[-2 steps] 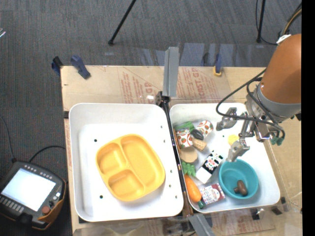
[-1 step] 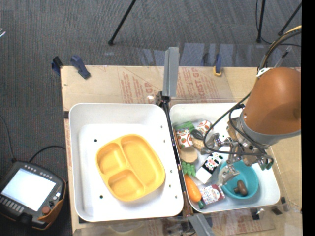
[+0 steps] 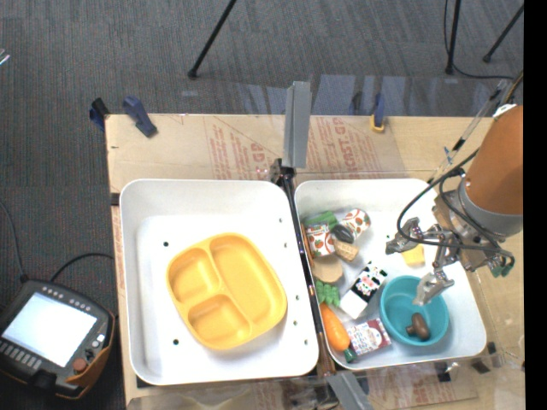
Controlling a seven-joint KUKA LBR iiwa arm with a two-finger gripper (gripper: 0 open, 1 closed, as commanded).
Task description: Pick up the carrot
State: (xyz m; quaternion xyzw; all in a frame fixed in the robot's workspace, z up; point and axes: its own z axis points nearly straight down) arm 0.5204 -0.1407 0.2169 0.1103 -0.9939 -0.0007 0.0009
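Note:
The carrot is orange with a green top and lies at the front left of the right bin, close to the divider between the two bins. My gripper hangs over the teal bowl at the bin's front right. It is roughly a hand's width to the right of the carrot and not touching it. A small brown item sits inside the bowl, just below the gripper.
A cow-print carton, a pink packet, a strawberry box, a tan round piece and a yellow block crowd the right bin. The left bin holds a yellow divided plate.

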